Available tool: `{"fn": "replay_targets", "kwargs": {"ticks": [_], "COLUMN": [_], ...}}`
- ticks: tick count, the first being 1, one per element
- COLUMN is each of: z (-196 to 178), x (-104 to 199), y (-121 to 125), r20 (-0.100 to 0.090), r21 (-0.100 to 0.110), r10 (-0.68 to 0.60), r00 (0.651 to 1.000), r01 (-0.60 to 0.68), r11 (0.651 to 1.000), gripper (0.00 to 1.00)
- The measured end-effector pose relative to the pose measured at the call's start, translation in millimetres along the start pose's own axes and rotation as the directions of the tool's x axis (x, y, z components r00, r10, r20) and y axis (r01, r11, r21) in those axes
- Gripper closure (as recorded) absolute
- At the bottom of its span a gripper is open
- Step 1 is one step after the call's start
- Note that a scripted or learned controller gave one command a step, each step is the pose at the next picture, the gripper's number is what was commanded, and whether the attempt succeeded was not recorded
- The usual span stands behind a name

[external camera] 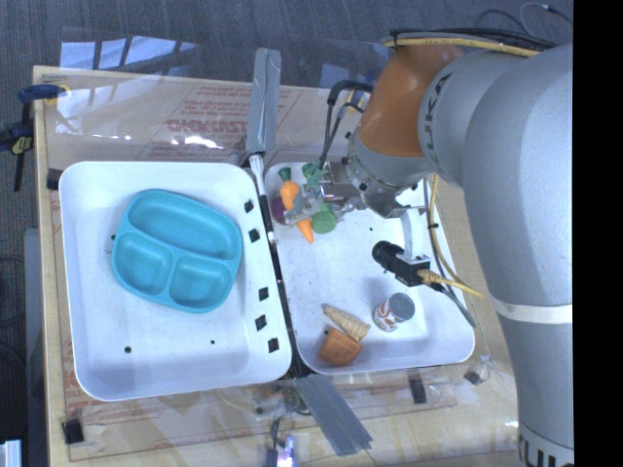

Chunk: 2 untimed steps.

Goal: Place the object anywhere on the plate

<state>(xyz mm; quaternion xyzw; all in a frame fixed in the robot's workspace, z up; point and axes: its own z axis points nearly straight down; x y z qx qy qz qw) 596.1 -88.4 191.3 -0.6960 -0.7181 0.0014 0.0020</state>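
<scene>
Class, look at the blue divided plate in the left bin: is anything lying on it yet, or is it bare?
Bare. The blue plate shows three clean compartments; the toy foods lie in the right bin.

A single fixed camera looks down at a slant from above the bench, far enough back to take in both white bins: the left bin (88, 358) toward nine o'clock, the right bin (443, 343) near centre. The arm (516, 163) comes in from three o'clock.

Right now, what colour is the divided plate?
Light blue plate, in the camera view.
</scene>
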Motion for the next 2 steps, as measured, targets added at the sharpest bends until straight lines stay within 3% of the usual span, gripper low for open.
{"fn": "replay_targets", "kwargs": {"ticks": [1,2], "z": [1.2,1.1], "x": [57.5,57.3], "y": [-9.9,-9.8], "r20": [0.0,0.0], "r21": [0.002,0.002], "r10": [-0.096,-0.096], "r00": [0.995,0.995], "r01": [0.096,0.096], "r11": [0.995,0.995], "gripper": [1.0,0.0]}}
